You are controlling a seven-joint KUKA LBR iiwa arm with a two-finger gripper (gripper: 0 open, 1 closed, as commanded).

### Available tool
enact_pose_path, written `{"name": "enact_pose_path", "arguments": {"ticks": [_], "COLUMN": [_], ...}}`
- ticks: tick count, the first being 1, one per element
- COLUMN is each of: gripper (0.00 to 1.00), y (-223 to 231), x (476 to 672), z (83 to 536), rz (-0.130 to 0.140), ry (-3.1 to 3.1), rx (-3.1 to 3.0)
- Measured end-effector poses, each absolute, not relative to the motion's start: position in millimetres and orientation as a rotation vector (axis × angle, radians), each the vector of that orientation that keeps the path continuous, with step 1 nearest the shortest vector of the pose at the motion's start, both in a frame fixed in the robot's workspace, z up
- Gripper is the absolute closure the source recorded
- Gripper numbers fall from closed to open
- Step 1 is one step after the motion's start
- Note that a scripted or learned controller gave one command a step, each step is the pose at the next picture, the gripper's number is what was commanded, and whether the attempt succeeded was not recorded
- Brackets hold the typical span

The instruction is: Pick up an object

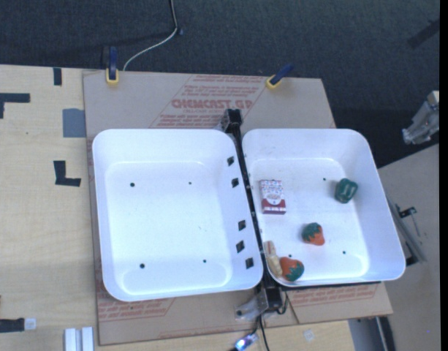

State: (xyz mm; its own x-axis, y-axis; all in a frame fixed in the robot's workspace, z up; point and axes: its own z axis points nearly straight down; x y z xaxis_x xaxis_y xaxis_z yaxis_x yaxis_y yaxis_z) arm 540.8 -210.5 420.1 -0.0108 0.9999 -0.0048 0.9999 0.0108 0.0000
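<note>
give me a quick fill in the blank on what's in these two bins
1. All the small objects lie in the ____ bin.
2. The red and white packet lies near the ____ between the bins.
3. The dark green object lies nearest that bin's ____ wall.

Missing words: right; divider; right

Dark carpeted floor (297,20), light wooden bench (33,210), brown cardboard sheet (209,101), white cable (154,50)

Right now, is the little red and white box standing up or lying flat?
Lying flat. The little red and white box shows its wide printed face upward on the right bin floor.
</note>
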Motion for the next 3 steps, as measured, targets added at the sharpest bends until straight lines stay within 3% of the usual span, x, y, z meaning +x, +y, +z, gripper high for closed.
{"name": "enact_pose_path", "arguments": {"ticks": [1, 2, 3], "gripper": [1.0, 1.0, 1.0], "y": [-210, -140, -90], "x": [541.4, 515.3, 482.8], "z": [430, 501, 538], "rz": [-0.005, 0.006, 0.005], "ry": [2.231, 2.226, 2.225], "rx": [2.206, 2.211, 2.213]}}
